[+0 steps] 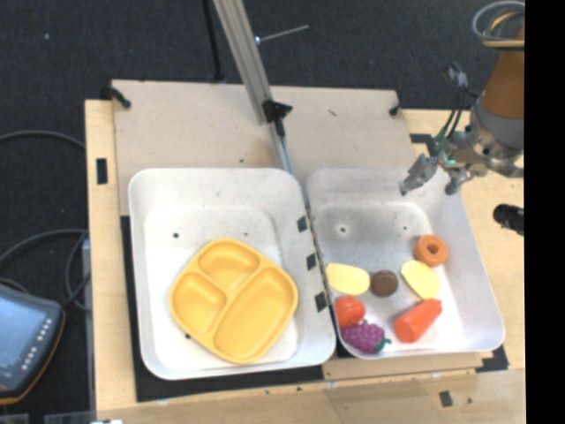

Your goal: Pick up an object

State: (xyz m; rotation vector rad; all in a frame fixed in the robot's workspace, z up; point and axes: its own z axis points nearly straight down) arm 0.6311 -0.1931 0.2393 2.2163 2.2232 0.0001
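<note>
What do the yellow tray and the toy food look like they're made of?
The tray looks like moulded plastic: uniform yellow, smooth, rounded compartments. The toy food, like the donut and grapes, seems plastic or rubber, with flat, saturated colours; which one is unclear.

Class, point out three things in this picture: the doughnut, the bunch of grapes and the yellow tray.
Doughnut (432, 251): camera view, on its ring, right bin.
Grapes (365, 334): camera view, middle of the purple bunch, right bin's near edge.
Yellow tray (234, 300): camera view, on its central divider, left bin.
</note>
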